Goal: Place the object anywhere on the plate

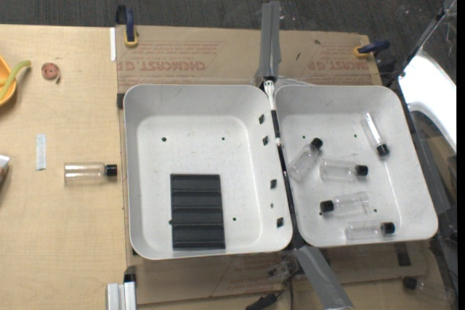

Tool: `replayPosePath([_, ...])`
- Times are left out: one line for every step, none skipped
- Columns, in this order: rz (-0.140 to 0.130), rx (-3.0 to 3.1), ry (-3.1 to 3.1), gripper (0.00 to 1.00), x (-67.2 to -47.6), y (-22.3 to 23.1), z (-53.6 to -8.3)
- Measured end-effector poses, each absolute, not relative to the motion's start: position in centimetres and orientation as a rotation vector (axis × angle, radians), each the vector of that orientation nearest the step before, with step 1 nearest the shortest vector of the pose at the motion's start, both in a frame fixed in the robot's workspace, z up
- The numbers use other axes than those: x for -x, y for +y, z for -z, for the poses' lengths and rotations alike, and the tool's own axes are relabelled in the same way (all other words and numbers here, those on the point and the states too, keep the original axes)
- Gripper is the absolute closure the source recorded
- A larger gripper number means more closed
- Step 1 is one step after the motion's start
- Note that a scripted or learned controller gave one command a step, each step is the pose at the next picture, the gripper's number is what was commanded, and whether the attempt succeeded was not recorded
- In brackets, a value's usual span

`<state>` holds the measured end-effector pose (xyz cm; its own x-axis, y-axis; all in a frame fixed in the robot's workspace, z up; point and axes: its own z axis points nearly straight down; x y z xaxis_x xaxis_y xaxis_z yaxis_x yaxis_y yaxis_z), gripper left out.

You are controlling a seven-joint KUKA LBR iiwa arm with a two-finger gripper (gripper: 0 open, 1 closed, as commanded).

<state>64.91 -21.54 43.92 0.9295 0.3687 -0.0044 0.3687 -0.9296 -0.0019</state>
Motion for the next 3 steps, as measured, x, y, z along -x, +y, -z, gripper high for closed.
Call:
replayPosePath([-0.005,3.124,-0.32,0.0,-65.1,-15.4,-44.0])
replayPosePath([-0.008,3.099,-0.512,0.0,-63.7,-22.3,-44.0])
replayPosePath([-0.008,3.122,-0.343,0.0,-65.2,-22.1,-43.9])
